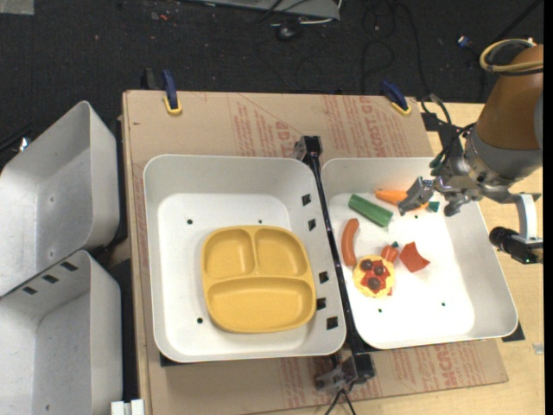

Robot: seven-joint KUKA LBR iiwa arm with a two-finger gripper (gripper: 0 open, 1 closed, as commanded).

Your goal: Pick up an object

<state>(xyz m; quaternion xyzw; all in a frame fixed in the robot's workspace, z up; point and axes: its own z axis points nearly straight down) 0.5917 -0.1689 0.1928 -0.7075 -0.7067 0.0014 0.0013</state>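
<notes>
A dark floor strewn with cables surrounds your cardboard-topped bench (259, 111). On it, the left bin (164, 232) holds a yellow divided plate (257, 277). In the right bin (484, 292) lie toy foods: a green piece (370, 209), an orange carrot (390, 195) at its two o'clock, a red sausage (348, 239) toward seven, a small pizza (375, 276) and a red wedge (415, 257). The gripper (429, 194) hangs just at three o'clock of the carrot; whether it is clenched you cannot tell.
</notes>
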